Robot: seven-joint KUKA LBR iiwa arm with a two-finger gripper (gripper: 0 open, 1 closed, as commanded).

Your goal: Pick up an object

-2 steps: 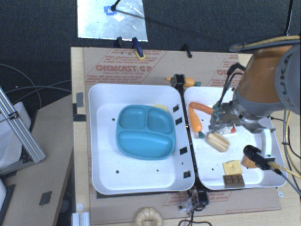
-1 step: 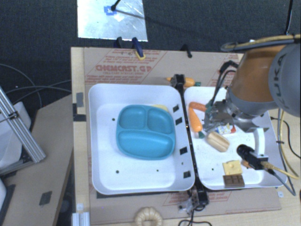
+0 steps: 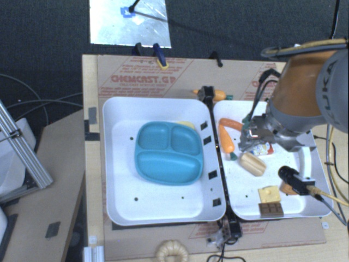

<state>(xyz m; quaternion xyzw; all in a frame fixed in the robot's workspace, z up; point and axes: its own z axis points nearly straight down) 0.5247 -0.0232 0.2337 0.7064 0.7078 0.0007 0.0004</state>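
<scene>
The claw [image 3: 250, 137] hung over the right bin [image 3: 305, 209]; its spread I could not tell. The toy bread roll [image 3: 253, 164] looked light, rigid, best pinched across its middle.

Fingers [image 3: 252, 137] too small and dark against the wrist to tell open from shut. Just beyond them, red-and-white packet [image 3: 264, 149] half hidden under the arm [image 3: 305, 100], make unreadable. Right bin [image 3: 240, 212], far corner covered by the same arm. Arm cut off by the right edge. Pale ring [image 3: 172, 251] well below, clipped by the bottom edge.
</scene>
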